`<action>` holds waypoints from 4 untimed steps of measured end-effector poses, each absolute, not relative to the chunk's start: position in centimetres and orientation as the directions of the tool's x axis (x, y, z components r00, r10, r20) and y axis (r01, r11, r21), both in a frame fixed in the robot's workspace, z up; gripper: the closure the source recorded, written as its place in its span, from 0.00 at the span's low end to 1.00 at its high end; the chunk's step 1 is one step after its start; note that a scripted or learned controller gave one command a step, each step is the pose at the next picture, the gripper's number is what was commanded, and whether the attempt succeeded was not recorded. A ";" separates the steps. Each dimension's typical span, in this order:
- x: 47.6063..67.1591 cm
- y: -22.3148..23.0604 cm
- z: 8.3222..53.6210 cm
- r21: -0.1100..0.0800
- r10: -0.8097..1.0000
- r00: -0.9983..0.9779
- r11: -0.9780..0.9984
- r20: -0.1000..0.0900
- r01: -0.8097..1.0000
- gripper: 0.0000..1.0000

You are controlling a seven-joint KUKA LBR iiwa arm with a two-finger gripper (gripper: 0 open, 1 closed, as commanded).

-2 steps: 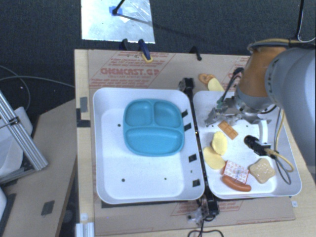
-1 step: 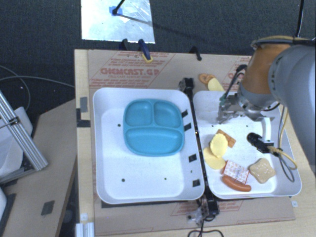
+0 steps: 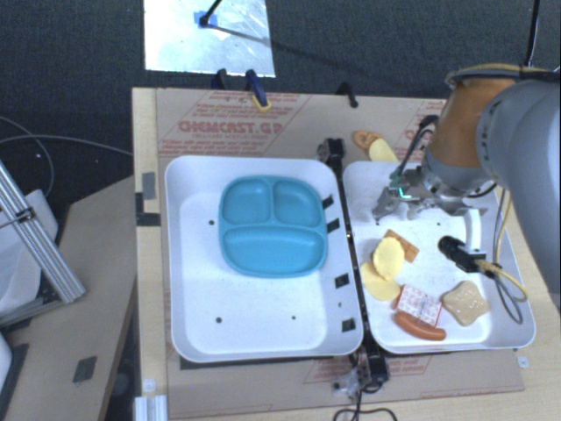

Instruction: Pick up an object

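My gripper [image 3: 387, 207] hangs over the upper left part of the right bin [image 3: 513, 323], with nothing seen in it. Just below it lie an orange cracker [image 3: 405, 243] and a yellow chip-like piece [image 3: 388, 257], with a second yellow piece [image 3: 379, 284] under that. Nearer the front are a red and white square [image 3: 417, 304], a brown sausage [image 3: 419, 326] and a slice of toast [image 3: 465, 303].
The left bin [image 3: 193, 323] holds a blue divided plate [image 3: 272, 224]. A yellow and orange toy [image 3: 375, 146] lies on the cardboard behind the right bin. The grey arm with its orange band [image 3: 465, 130] comes in from the right over the bin's back edge.
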State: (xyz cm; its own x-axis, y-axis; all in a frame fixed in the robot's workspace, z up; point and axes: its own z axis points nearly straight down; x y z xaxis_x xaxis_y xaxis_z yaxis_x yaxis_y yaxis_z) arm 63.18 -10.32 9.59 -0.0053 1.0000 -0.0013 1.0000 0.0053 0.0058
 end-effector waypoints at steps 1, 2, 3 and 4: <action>59.4 -11.6 8.3 -0.002 1.000 0.000 0.000 0.000 1.000 0.00; 56.5 -8.1 8.4 -0.002 1.000 -0.005 0.005 0.002 1.000 0.00; 56.7 -8.3 9.5 0.003 1.000 -0.003 0.003 0.000 1.000 1.00; 53.9 -1.1 19.0 0.007 1.000 -0.011 0.011 0.003 1.000 1.00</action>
